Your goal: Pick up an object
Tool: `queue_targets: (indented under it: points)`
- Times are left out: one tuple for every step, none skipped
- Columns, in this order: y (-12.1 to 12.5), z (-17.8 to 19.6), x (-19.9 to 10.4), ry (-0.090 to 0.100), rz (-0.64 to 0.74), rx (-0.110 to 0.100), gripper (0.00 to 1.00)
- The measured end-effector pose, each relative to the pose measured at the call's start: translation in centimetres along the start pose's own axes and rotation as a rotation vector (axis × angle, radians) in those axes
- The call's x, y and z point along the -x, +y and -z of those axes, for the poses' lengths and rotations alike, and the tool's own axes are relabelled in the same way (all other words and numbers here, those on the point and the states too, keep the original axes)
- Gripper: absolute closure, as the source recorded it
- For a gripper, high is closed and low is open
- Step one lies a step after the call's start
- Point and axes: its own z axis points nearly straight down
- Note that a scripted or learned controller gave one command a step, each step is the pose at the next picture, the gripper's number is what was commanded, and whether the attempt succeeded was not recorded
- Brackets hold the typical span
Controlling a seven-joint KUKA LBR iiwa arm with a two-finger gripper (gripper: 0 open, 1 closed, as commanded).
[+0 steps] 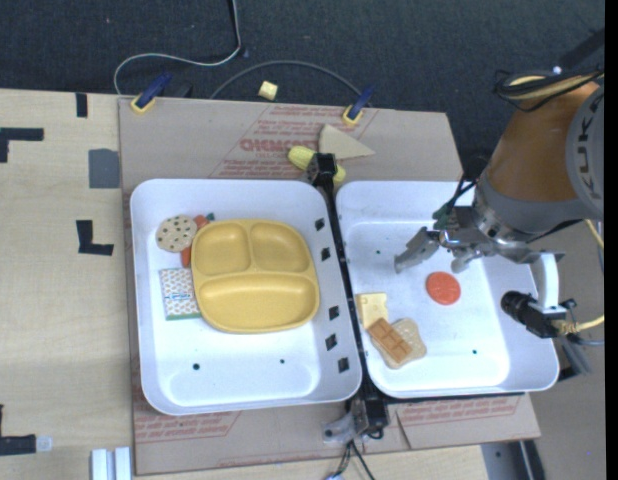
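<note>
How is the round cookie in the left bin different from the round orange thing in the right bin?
The cookie is tan with dark specks, while the orange disc is one plain reddish-orange colour. The cookie lies beside the yellow divided plate, touching or almost touching its rim; the orange disc lies alone on bare white floor, just below the tool. The cookie looks slightly larger than the disc. Both are flat, round and lie face up.
</note>
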Motion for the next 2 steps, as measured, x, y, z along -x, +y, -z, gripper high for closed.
queue_targets:
  points:
    - [4.0, -3.8, 6.5, -0.004, -0.004, 0.000, 0.00]
    - [0.9, -11.3, 9.6, 0.000, -0.004, -0.006, 0.00]
